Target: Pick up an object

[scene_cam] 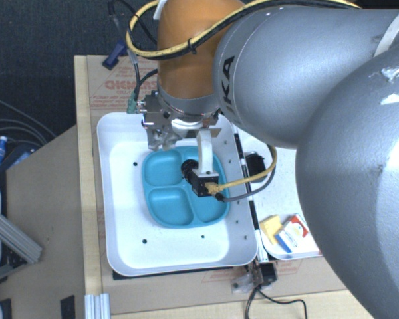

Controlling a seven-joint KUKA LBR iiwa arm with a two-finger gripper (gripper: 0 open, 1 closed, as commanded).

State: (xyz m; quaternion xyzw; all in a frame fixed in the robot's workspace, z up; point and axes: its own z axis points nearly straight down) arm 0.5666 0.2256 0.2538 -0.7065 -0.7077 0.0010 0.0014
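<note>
Counter (46,198): tan board, carries both bins.

Left of the blue tray (169,205): bare white floor of the left bin (120,178), a few small dark specks on it, nothing to grasp there.

Blue tray: three-compartment dish, lies flat in the middle of the left bin and takes up most of its floor. It is the only real object in this bin, so I judge it to be the task's thing. Compartments look empty.

Pincer (161,138): hangs at the tray's far-left corner, right over or against the rim. I cannot tell which. This placement makes sense, since a flat dish offers only its thin raised edge for a grip. The metal head hides the working end, so I cannot tell how wide the pincer stands, nor whether it has the rim. Tray looks level, so likely not lifted yet.

Above and right of the tray: the grey arm (306,78), orange band over the wrist, comes in steep and covers much of the right bin (289,249).

Right of the tray, well apart: a small yellow, white, red and blue box (287,232) in the right bin, untouched.
</note>
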